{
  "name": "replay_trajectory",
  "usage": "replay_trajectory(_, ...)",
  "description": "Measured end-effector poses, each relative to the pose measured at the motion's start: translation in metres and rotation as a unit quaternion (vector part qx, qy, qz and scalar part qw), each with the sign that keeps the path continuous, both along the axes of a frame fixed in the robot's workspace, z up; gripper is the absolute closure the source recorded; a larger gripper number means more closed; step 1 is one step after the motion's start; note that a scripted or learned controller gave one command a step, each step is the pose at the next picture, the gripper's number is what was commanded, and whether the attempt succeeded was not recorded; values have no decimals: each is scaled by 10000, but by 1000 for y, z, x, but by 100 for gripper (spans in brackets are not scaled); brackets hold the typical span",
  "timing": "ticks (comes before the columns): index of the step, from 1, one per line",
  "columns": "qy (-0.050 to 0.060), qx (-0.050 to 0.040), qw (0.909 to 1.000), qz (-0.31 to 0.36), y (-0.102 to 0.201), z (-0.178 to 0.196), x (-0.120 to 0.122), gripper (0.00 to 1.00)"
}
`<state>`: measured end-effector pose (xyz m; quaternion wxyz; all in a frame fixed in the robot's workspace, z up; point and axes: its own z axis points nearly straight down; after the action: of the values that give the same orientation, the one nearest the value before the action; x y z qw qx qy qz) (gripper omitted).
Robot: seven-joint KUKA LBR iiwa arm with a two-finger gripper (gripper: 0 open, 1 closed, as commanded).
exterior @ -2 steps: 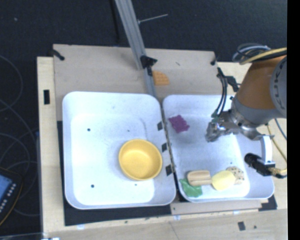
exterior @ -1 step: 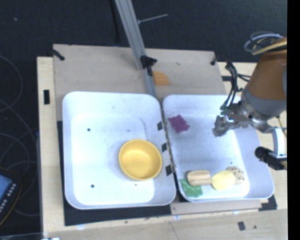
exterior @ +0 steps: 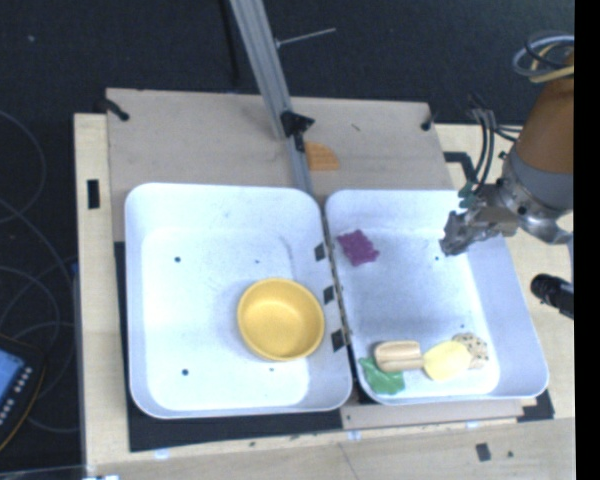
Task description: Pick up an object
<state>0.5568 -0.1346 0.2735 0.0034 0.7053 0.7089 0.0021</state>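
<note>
My gripper (exterior: 454,242) hangs over the right edge of the right bin (exterior: 420,208), pointing down and left, with nothing visible between its fingers. A purple object (exterior: 358,247) lies in that bin's upper left part, well left of the gripper. Along the bin's front edge lie a tan cylinder-like block (exterior: 397,355), a yellow object (exterior: 444,361), a speckled beige piece (exterior: 471,346) and a green piece (exterior: 377,376). A yellow bowl (exterior: 280,318) sits upright in the left bin (exterior: 180,228).
A grey metal post (exterior: 265,68) slants up from between the bins at the back. An orange tag (exterior: 320,156) lies on the board behind them. Cables and a tablet (exterior: 0,388) lie off the bench at left.
</note>
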Motion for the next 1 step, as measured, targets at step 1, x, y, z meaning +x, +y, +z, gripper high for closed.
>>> replay_trajectory(1, 35, 9, 10000, 3, 51, -15, -4, 100)
